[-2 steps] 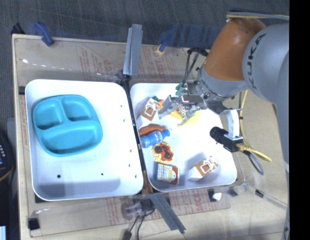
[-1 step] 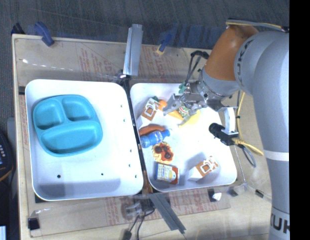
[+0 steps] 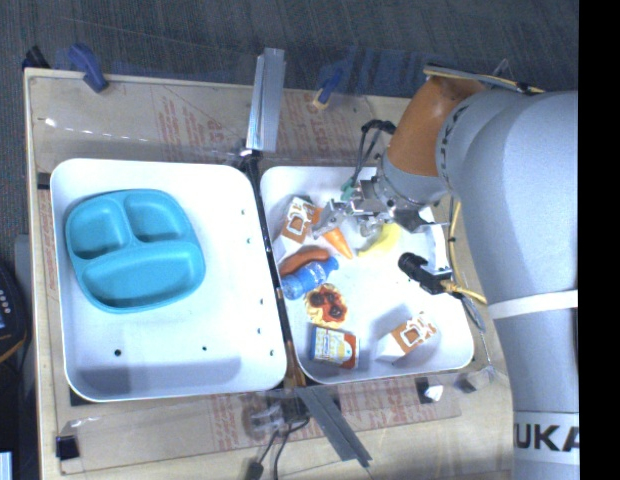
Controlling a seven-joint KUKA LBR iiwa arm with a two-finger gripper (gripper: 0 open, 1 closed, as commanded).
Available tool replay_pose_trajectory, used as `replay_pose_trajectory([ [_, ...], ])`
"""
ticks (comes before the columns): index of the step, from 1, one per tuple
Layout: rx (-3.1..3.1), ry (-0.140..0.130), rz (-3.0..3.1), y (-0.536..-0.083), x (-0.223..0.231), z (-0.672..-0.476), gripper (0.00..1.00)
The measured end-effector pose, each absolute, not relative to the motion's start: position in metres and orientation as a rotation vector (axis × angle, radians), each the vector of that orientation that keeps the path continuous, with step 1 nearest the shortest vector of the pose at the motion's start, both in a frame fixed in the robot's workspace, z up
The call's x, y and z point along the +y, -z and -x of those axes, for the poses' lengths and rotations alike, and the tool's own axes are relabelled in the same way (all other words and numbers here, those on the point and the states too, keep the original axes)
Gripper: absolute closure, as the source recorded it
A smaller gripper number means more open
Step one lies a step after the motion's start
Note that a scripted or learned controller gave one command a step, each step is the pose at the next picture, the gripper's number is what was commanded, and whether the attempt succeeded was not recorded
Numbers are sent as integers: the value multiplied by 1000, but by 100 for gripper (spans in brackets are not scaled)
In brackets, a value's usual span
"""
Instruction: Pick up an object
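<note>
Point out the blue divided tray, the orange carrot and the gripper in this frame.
blue divided tray [image 3: 136,249]: camera view, on the ridge between its compartments, in the left bin.
orange carrot [image 3: 337,240]: camera view, on its body, in the right bin.
gripper [image 3: 358,208]: camera view, at its tip above the right bin.
</note>
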State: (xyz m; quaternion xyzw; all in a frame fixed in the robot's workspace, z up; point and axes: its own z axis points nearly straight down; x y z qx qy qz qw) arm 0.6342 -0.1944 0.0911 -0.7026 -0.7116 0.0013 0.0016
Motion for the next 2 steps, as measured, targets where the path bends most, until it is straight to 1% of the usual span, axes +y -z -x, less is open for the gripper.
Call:
replay_pose_trajectory([
  [1, -2236, -6, 2198, -101, -193, -634, 100],
  [2, -2159, -4, 2277, -207, -155, -544, 100],
])
